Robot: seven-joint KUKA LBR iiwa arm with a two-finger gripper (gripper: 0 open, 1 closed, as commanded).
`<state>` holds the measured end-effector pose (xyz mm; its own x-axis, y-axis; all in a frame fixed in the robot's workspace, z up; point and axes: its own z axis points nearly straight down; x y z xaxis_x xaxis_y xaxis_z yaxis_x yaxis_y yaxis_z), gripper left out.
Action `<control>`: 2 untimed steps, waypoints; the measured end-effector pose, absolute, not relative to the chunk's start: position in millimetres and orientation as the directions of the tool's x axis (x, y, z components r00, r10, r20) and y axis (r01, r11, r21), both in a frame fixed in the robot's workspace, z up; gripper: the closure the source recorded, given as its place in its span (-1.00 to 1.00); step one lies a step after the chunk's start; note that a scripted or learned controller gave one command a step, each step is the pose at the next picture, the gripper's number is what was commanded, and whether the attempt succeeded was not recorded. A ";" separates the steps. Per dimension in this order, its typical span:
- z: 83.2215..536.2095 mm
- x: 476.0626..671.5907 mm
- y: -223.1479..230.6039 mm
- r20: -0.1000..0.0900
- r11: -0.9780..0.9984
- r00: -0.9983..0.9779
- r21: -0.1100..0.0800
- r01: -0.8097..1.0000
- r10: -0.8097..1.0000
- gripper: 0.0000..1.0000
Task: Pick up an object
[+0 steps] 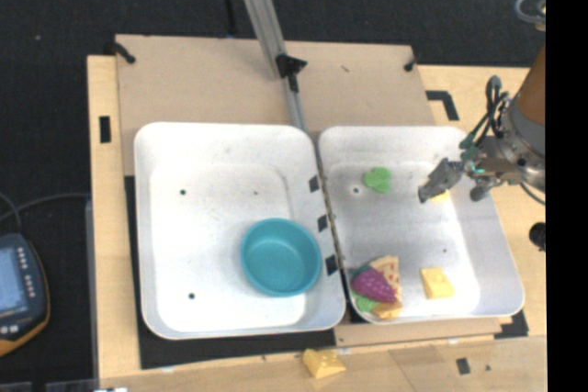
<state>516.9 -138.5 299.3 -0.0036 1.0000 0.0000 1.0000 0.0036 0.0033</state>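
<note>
My gripper [457, 179] is over the upper right part of the right bin [501, 275], fingers spread, one dark finger [435, 182] reaching toward the bin's middle. There's a small yellow patch between the fingers, but I can't tell whether it's a held thing or part of me, so I'm calling it empty.

Candidates, all in the right bin: green piece [376, 179] just left of my gripper, alone on bare floor; yellow block [437, 283] near the front wall; purple grapes [375, 285] heaped against a tan wedge [387, 271] in the front left corner. Blue bowl [280, 256] sits in the left bin [165, 197], well apart.

Risks as I see them:
- Green piece looks low and flat. Fingers may close above it or nudge it away on the slick floor.
- Corner pile: I'd likely hit the wall or catch two things and drop both.
- Yellow block is close to the front wall, so there's little finger room on that side.
- The bowl needs a rim pinch and would likely tip.

Best bet: green piece, descend fully before closing.
</note>
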 end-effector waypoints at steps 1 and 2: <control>299.4 516.9 -138.5 0.000 0.002 -0.002 0.004 1.000 1.000 -1.00; 243.0 521.2 -146.0 -0.001 -0.001 0.001 0.002 1.000 1.000 -1.00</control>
<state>521.2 -146.0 243.0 0.0005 1.0000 -0.0009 1.0000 -0.0005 0.0017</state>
